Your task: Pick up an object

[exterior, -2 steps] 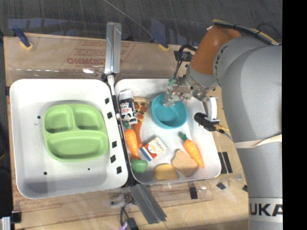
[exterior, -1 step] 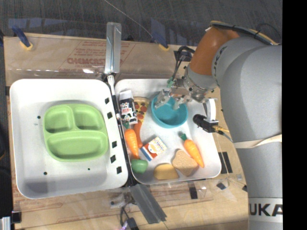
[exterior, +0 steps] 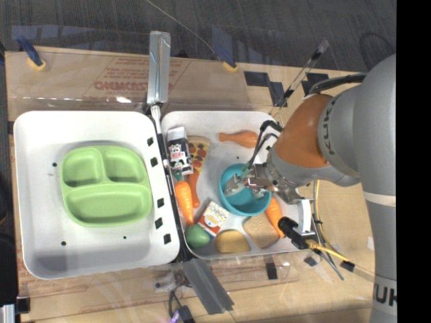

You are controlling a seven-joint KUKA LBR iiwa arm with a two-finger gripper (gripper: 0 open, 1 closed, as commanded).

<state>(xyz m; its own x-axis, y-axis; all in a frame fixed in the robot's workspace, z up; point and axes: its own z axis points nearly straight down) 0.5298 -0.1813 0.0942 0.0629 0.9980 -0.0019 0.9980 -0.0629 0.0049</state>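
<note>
Camera view takes in both white bins from above. At the near edge of the right bin (exterior: 222, 121) sits a row of toy food: a green round fruit (exterior: 197, 235) in the near left corner, a yellowish potato-like piece (exterior: 232, 241) beside it, then a tan bread slice (exterior: 260, 231). Just behind them a small carton (exterior: 215, 217) lies tilted, its print too small to read. An orange carrot (exterior: 184, 201) lies along the bin's left wall, its long axis running near to far, the thin end pointing away from the camera. Past it, a little milk carton (exterior: 177, 155) with a black-and-white cow pattern lies against the same wall, and a pizza slice (exterior: 197, 152) rests just to its right, its tip pointing toward the near side.

In the middle of the bin a teal bowl (exterior: 244, 191) stands upright. The gripper (exterior: 250, 180) is down at the bowl, over its far right rim; whether its fingers are spread or closed cannot be told, and nothing can be seen between them. The arm's orange band (exterior: 303, 140) and grey body cover the right side of the bin. A second orange piece (exterior: 273, 213) pokes out under the wrist, touching the bread. A chicken drumstick (exterior: 240, 138) lies near the far wall, its long axis left to right.

The left bin (exterior: 40, 247) holds a green divided tray (exterior: 106, 184). Faint red printing on the cardboard (exterior: 121, 79) beyond is illegible
</note>
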